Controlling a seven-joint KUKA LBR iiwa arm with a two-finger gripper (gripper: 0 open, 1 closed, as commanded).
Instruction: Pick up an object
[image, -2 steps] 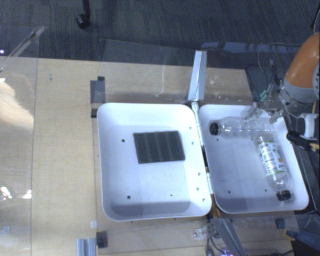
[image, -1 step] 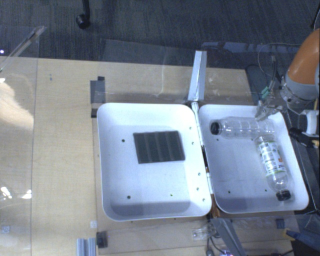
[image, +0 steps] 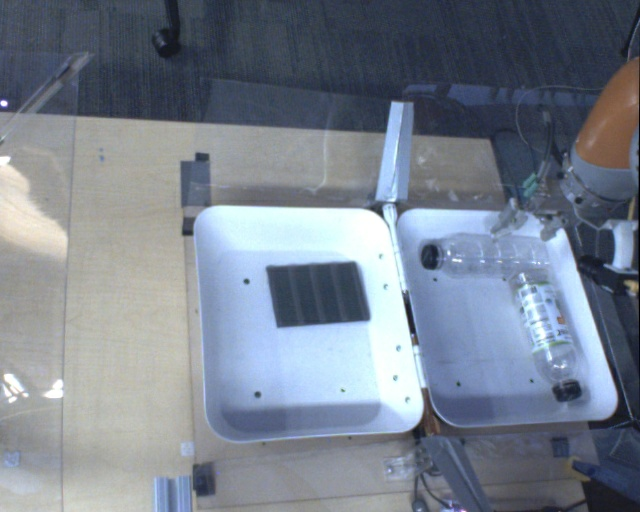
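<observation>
Two clear plastic bottles lie in the right bin (image: 470, 395). One bottle (image: 482, 256) lies crosswise near the far wall, its black cap pointing left. The other bottle (image: 545, 322), with a printed label, lies lengthwise along the right side, its black cap toward the front. In the left bin (image: 230, 400) rests a flat dark grey ribbed pad (image: 317, 293). My gripper (image: 528, 224) hangs at the far right corner of the right bin, just above the base end of the crosswise bottle. Its fingers are spread open and nothing sits between them.
A metal divider post (image: 393, 150) rises behind the seam between the bins. Cables (image: 540, 110) trail behind the right bin beside the arm's orange band (image: 610, 120). Wooden bench top (image: 100, 300) stretches to the left of the bins.
</observation>
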